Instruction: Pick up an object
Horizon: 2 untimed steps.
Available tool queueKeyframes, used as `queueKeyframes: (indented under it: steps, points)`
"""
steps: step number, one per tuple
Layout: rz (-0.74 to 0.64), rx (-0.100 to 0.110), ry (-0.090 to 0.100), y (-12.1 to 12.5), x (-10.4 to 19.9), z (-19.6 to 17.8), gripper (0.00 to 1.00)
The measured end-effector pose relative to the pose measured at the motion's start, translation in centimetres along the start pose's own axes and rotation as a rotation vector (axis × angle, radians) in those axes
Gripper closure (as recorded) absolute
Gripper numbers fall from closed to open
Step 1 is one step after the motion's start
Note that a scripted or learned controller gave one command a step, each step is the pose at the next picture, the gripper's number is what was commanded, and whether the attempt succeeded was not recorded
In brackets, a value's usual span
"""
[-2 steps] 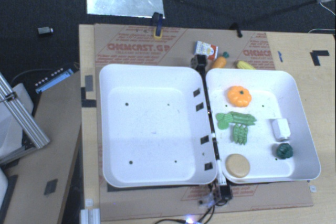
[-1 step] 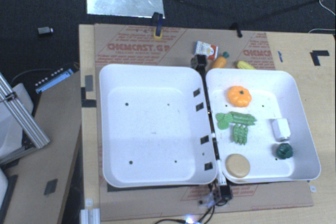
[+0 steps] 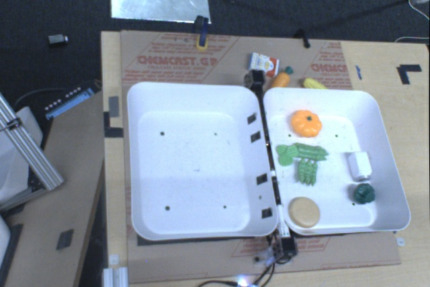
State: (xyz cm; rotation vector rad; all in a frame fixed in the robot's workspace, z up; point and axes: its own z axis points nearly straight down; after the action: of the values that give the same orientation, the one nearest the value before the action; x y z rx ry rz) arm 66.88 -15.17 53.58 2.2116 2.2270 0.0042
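1. Where the right bin (image 3: 386, 144) sits at lower right of the frame, it holds an orange toy pumpkin (image 3: 306, 123), green leafy pieces (image 3: 302, 159), a white block (image 3: 359, 165), a dark green ball (image 3: 364, 193) and a tan disc (image 3: 304, 212).
2. Left bin (image 3: 195, 158) lies beside it, touching.
3. Whether the fingers are released or clenched, I cannot tell.

Lab bench (image 3: 376, 252), paired white bins (image 3: 195, 94)
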Motion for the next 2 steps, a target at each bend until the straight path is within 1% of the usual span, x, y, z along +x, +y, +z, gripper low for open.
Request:
queueKeyframes:
  steps: [2]
  points:
    - [0.000,0.001,0.000,0.0,4.8,0.0,1.00]
